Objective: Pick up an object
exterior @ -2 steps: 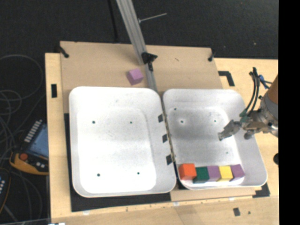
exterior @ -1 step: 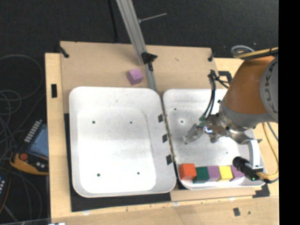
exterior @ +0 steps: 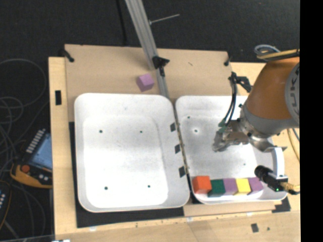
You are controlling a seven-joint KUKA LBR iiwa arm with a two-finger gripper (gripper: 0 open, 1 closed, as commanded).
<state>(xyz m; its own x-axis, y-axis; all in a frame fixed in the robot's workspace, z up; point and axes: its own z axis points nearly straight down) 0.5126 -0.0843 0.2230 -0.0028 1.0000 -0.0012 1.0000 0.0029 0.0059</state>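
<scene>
Now my gripper [exterior: 220, 144] hangs over the right bin [exterior: 202, 112]. Open or closed, I cannot tell. Five blocks [exterior: 228, 186] sit along its near wall.

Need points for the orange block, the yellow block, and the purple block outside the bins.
orange block [exterior: 202, 183], camera view, top face.
yellow block [exterior: 244, 186], camera view, top face.
purple block [exterior: 145, 81], camera view, top face, on the bench behind the left bin.

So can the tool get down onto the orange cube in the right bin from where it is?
Probably yes. The tool hangs over bare floor of the right white bin, and the orange cube ends the block row with nothing above it.
</scene>
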